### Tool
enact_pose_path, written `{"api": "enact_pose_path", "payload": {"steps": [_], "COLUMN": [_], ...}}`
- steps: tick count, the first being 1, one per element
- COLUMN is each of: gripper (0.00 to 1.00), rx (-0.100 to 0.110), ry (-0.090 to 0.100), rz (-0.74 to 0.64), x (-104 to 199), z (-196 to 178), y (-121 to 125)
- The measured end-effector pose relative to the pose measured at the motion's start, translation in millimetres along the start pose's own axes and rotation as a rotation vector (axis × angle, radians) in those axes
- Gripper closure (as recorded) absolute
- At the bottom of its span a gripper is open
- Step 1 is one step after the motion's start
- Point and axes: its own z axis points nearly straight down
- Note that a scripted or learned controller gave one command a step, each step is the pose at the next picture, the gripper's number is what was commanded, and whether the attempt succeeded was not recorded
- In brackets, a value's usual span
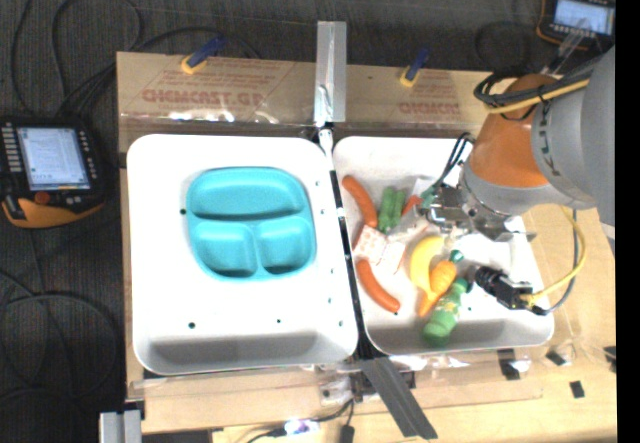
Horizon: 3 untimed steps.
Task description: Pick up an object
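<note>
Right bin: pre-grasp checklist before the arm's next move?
1. Objects to pick lie in the right bin: ok, two sausages, a green bottle, a banana and a carrot.
2. Tool above the pile: ok, it sits over the bin's middle.
3. Tool open or shut: cannot tell.
4. Anything held: cannot tell, nothing visible between its tips.
5. Target free of neighbours: not ok, banana, carrot and bottle lie crowded together.
6. Blue tray in the left bin, away from the arm: ok.
</note>
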Motion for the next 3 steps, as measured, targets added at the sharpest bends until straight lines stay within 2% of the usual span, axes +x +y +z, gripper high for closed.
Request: {"api": "enact_pose_path", "payload": {"steps": [1,2,3], "gripper": [0.0,0.0,1.0], "rx": [-0.011,-0.035,-0.036], "ry": [-0.005,0.004,0.007], "rz": [-0.081,-0.279,-0.282], "x": [15.4,-17.1,-14.6], "z": [3.0,12.0,0.4], "y": [-6.3,-10.1,-9.1]}}
